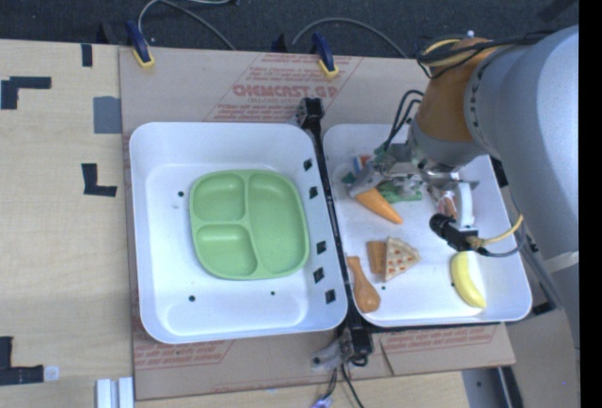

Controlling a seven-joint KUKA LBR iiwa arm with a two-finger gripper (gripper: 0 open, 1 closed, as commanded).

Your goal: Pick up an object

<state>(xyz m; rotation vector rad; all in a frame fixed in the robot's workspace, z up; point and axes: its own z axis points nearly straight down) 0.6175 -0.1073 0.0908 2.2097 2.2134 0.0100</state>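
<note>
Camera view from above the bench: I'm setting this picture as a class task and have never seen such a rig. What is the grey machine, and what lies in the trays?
The camera looks down at a slant on a bench with two white bins. The grey shape with an orange band is a robot arm reaching in from the right. Its gripper hangs low over the right bin, above toy food: a carrot, a pizza slice, a banana and a brown piece. I cannot tell whether it holds anything. The left bin holds a green divided plate.

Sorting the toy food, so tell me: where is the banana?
The banana lies in the right bin, near its front right corner, right of the pizza slice.
</note>
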